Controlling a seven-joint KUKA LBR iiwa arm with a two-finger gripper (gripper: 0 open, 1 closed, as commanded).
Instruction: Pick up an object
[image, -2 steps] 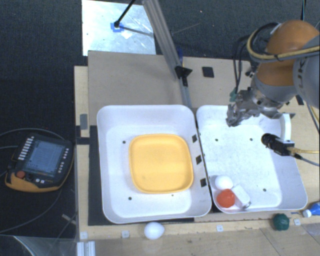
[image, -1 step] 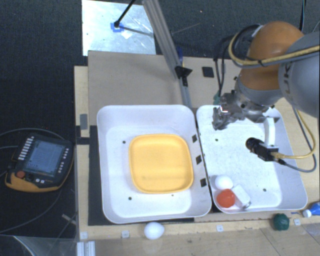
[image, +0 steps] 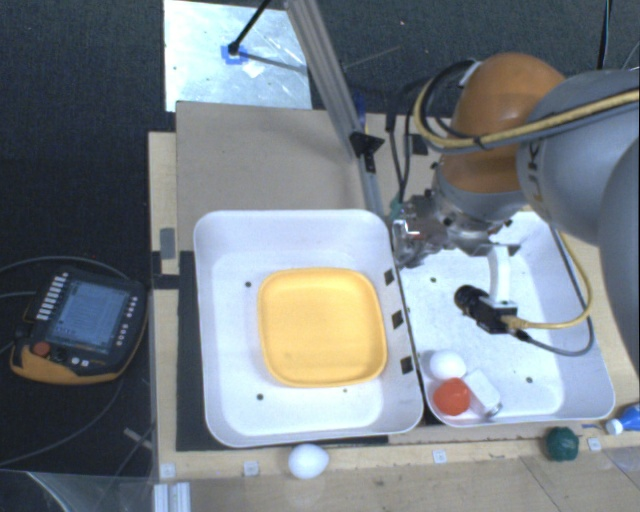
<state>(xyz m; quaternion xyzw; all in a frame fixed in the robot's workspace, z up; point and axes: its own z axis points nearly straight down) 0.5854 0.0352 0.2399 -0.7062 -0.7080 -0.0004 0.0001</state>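
Tan bench top (image: 270, 150), dark floor round it, bears two shallow white bins side by side. Your gripper (image: 408, 240) sits at the far left corner of the right bin (image: 560, 340), just by the wall it shares w/ the left bin (image: 215, 300). You can't tell from this angle how far open it is, and nothing shows in its hold.

Pick candidates lie well apart from it, bunched in the right bin's near left corner:
- a small round orange ball (image: 453, 397)
- a white egg-shaped ball (image: 446, 364), touching the orange ball on its far side
- a small white rectangular block (image: 485, 390), up against the orange ball's right side

The left bin holds a big yellow square plastic plate (image: 322, 326), lying flat in the middle.

Handling, as a guess:
- **Orange ball:** looks light, smooth, prob. rigid. It'll likely roll or squirt out if you pinch off-centre, so come straight down and close across its widest part. Neighbours and the bin wall crowd it, so expect to nudge sth on the way in.
- **White egg-shaped ball:** same story, slippery and maybe hollow, so go easy on the squeeze. Its far side is open, so access is better.
- **White block:** flat faces give the steadiest hold; take it across the short sides.
- **Yellow plate:** stiff and light, but wide and flat. Only the rim gives purchase, so it's a poor choice.

A white egg (image: 308, 460) and a dark green ball (image: 562, 443) lie outside the bins at the bench's near edge. Skip those.
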